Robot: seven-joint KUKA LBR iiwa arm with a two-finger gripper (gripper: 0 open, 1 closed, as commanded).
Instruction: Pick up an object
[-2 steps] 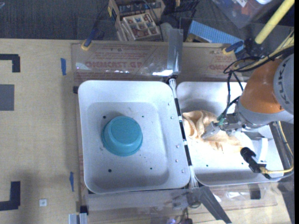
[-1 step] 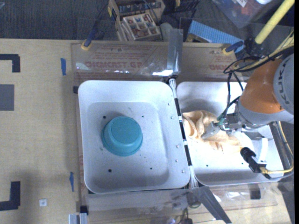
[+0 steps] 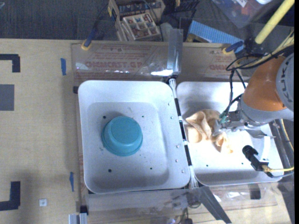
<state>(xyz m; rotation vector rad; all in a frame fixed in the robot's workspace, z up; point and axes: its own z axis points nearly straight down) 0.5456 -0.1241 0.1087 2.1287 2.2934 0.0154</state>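
Right bin (image 3: 205, 169) | end effector (image 3: 219, 127) on tan cloth (image 3: 200, 125), grip unclear | left bin (image 3: 88, 101): blue bowl (image 3: 122, 135)

A teal-blue bowl (image 3: 122, 135) sits in the plain white left bin (image 3: 93, 97). At three o'clock from it, a tan, peach-toned cloth (image 3: 202, 125) lies in the white right bin (image 3: 205, 94). The arm (image 3: 266, 94) is grey with an orange band.

Crumpled tan cloth (image 3: 205, 127), matt
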